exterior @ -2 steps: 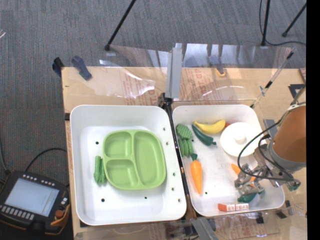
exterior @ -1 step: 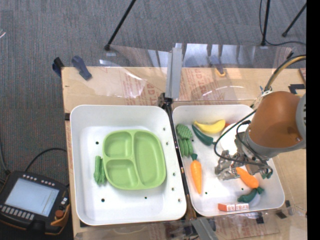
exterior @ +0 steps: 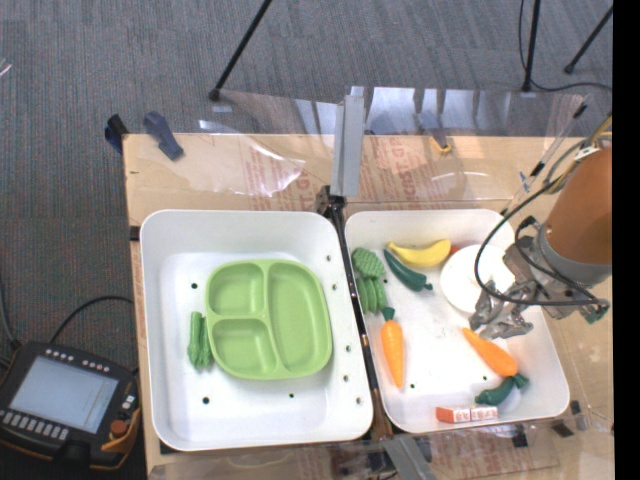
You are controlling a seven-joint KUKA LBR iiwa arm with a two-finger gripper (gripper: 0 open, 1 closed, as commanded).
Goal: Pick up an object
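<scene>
**Gripper low over right bin, above carrot**

Arm enters from the right; orange band visible above the wrist. Gripper [exterior: 503, 320] sits low in the right bin [exterior: 400, 420], just beside the white plate [exterior: 462, 278] and right at the upper end of an orange carrot [exterior: 490, 352] lying diagonally. Cannot tell how the claw is set, nor whether it touches the carrot.

Right bin contents: yellow banana [exterior: 421, 254] at the top, dark green cucumber [exterior: 406, 270] just below it, green leafy piece [exterior: 371, 278] on the left wall, second carrot [exterior: 393, 351] near centre-left, dark green vegetable [exterior: 500, 389] beside the first carrot's lower tip, small red-and-white box [exterior: 466, 414] at the front wall.

Left bin [exterior: 160, 258]: green divided tray [exterior: 268, 319], green pod [exterior: 199, 340] just beside its left edge.
</scene>
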